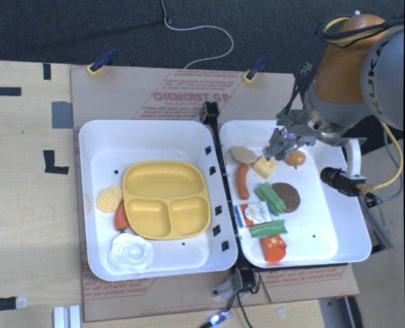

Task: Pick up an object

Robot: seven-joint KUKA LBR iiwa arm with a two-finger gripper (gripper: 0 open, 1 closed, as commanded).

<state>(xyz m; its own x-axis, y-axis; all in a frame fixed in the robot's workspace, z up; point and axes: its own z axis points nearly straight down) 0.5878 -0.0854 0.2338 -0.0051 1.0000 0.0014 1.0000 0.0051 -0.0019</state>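
We see the grey arm (356, 67) reach in over the right bin (339, 241), its pincer (278, 144) hanging low above the bin's far half. We cannot tell how the pincer stands, since its tip blurs into the things beneath it, and we see nothing clearly held.

Just under the tip lies a pale yellow cheese wedge (263, 167), with a small orange ball (296, 158) just beside it toward the bin's right wall. A beige oval piece (242, 155) sits next to the wedge on the side of the divide between the bins, and an orange-red sausage (242, 181) lies lengthwise near that divide. Toward the middle of the bin we find a brown round patty (287, 195) touching a green pod (270, 198). Nearer the front edge sit a small red-and-white packet (253, 214), a second green piece (267, 228) and a red pepper-like item (274, 248).

In the left bin (96, 139) a yellow divided plate (166, 198) fills the middle. At its left rim lie a ridged yellow biscuit (109, 199) and an orange carrot-like piece (121, 216); a white fried egg (131, 251) rests by the front left corner.

Both bins rest on a cardboard sheet (182, 94) on the bench (24, 203).
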